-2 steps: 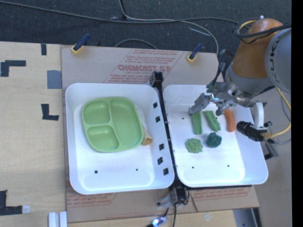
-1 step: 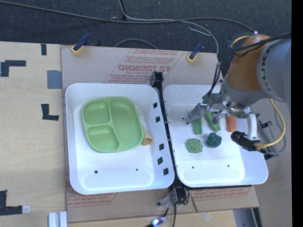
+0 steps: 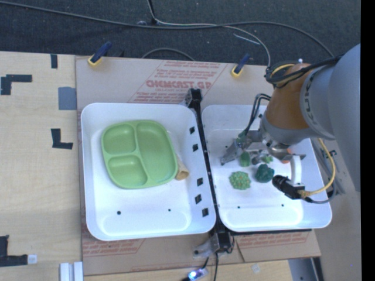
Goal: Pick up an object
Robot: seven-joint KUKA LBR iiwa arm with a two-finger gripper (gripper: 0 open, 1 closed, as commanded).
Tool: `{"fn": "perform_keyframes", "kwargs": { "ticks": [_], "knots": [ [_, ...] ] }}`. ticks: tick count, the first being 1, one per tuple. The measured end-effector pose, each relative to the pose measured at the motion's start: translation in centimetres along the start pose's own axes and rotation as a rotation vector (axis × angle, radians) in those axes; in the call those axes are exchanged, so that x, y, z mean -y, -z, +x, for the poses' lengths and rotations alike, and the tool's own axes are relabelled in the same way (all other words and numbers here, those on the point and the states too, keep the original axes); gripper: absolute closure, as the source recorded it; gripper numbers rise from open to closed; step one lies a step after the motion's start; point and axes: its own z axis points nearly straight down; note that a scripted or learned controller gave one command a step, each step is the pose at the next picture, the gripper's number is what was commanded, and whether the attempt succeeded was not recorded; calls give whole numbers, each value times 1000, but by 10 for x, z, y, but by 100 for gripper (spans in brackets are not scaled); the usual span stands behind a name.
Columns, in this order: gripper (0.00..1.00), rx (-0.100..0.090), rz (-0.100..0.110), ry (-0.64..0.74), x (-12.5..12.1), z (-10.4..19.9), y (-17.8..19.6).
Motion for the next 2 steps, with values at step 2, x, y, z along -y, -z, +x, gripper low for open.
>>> {"fn": "perform_keyframes", "kwargs": {
  "ticks": [2],
  "knots": [
    [100, 0, -11, 1, -8, 9, 62]
  ]
}}
